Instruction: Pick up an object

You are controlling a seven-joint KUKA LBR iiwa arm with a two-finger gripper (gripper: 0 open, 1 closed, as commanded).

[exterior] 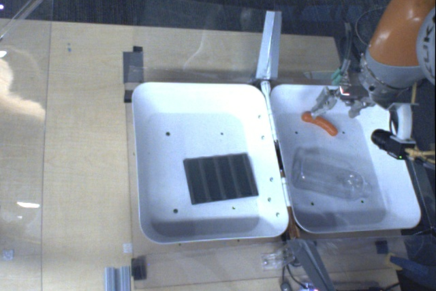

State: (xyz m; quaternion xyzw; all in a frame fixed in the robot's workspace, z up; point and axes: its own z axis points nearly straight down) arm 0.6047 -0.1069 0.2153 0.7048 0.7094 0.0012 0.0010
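- Where the table (75,167) is viewed from above, two shallow white bins are seen side by side on its pale wooden surface.
- At the far left, glare from a clear sheet is noted over the table.
- The left bin (204,95) is occupied by a dark ribbed rectangular mat (221,178), lying flat, slightly below the bin's middle and turned a little off square.
- A grey metal bar (269,44) is mounted upright at the junction behind the two bins.
- The right bin (402,204) is set just beside the left bin, the rims almost touching.
- A small orange sausage-shaped object (320,123) is located in the upper left part of the right bin, lying on the floor at a slant.
- A clear plastic bottle (330,175) is laid on its side near the middle of the right bin, below the orange object.
- The pincer (343,105) is positioned over the upper part of the right bin, just right of the orange object; its fingers are spread wide, and nothing is held between them.
- The arm (402,24), with its orange band, is entered from the right edge.
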